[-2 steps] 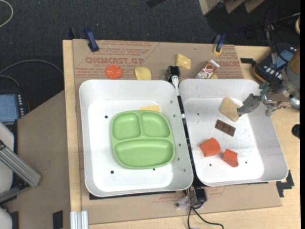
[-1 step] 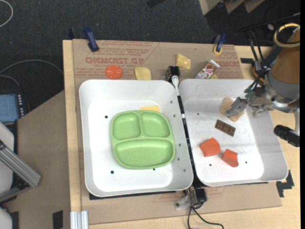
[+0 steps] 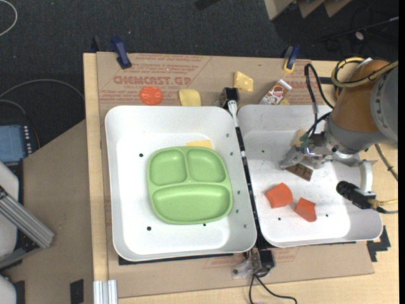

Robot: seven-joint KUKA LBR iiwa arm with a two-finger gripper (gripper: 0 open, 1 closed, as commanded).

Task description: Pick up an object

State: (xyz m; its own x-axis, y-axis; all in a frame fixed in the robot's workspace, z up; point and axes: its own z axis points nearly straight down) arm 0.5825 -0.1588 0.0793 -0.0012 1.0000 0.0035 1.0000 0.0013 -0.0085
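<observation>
Orange blocks are what you have in the right bin (image 3: 278,122) — a larger one (image 3: 279,195) near the middle and a smaller one (image 3: 306,209) just beside it, toward the front edge. Your hand (image 3: 302,159) sits low in that same bin, behind the blocks, over a small dark brown piece (image 3: 302,170); whether its grip is wide or closed on anything you cannot tell from here. The left bin (image 3: 126,132) carries a green divided plate (image 3: 188,185), with a pale yellow piece (image 3: 200,144) touching its far rim. On the cardboard-covered desk (image 3: 101,106) behind the bins lie an orange round item (image 3: 150,95), two yellow pieces (image 3: 189,97) (image 3: 243,80) and a small printed packet (image 3: 274,94).
</observation>
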